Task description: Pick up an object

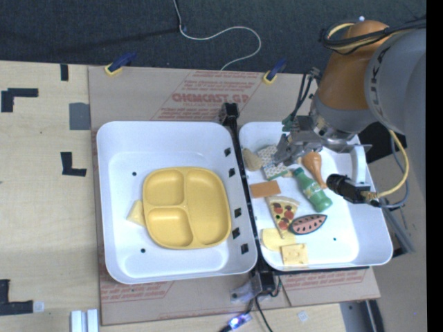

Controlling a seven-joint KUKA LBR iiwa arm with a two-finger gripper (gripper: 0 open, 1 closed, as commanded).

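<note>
Beside green bottle, pizza slice

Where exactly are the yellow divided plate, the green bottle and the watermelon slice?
Yellow three-compartment plastic plate [187, 207]: camera view, on the ridge where its compartments meet.
Green toy bottle [313, 190]: camera view, on the middle of its body.
Red toy watermelon slice with a green rind [308, 224]: camera view, on its red flesh.

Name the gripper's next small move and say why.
Probably a short drop straight down. The gripper hangs over the far end of the right bin, above a small pale toy, with the green bottle close beside it. No item shows between its fingers.
</note>
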